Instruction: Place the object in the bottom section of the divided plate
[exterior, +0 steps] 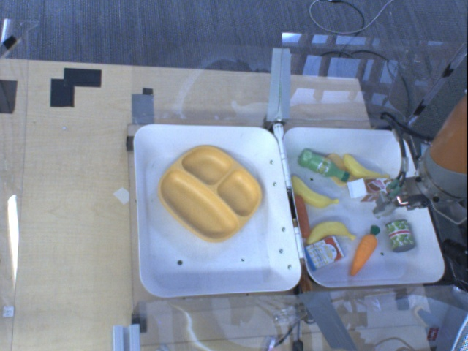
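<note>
- Two shallow white bins sit side by side on a pale wooden bench, seen from above at a slant.
- The left bin [219, 269] holds a yellow divided plate [210, 192], lying slightly turned, with two small sections at the top and one long section at the bottom; all three sections are bare.
- The right bin [417, 269] holds a jumble of toy food: a green bottle [320, 164], three bananas [314, 194], a carrot [363, 251], a small green can [400, 235], a small carton [324, 254] and a reddish stick [301, 214] along the left wall.
- The grey arm reaches in from the right, its gripper [387, 199] low over the right bin, just above the can and beside a small red-and-white item [376, 186].
- Whether the gripper is spread or closed cannot be told.
</note>
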`<state>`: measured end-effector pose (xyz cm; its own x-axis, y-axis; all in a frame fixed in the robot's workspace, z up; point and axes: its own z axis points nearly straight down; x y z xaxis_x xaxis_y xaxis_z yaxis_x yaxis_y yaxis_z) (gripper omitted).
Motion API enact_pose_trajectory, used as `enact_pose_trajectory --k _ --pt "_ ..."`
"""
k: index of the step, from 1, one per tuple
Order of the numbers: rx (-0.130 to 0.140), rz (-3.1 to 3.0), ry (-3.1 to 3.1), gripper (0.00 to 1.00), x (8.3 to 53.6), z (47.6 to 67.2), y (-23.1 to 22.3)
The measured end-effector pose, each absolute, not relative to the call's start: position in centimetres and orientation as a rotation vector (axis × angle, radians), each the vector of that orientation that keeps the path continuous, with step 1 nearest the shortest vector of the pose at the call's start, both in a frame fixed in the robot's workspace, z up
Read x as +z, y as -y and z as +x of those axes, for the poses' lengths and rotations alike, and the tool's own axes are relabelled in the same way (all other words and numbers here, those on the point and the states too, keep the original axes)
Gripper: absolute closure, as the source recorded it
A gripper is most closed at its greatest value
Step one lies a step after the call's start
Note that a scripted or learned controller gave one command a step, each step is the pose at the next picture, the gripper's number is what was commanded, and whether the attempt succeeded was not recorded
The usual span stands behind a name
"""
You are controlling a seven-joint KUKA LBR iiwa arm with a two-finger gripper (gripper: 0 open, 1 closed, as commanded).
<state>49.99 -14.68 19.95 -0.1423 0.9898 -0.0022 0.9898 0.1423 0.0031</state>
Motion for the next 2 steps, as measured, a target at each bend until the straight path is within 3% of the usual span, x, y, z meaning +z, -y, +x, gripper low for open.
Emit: enact_pose_trajectory --k 1,2 --pt "0.011 1.929 -2.465 1.0 9.0 54.2 9.3" --pt "0.006 1.57 -2.712 1.0 18.5 61.3 1.7"
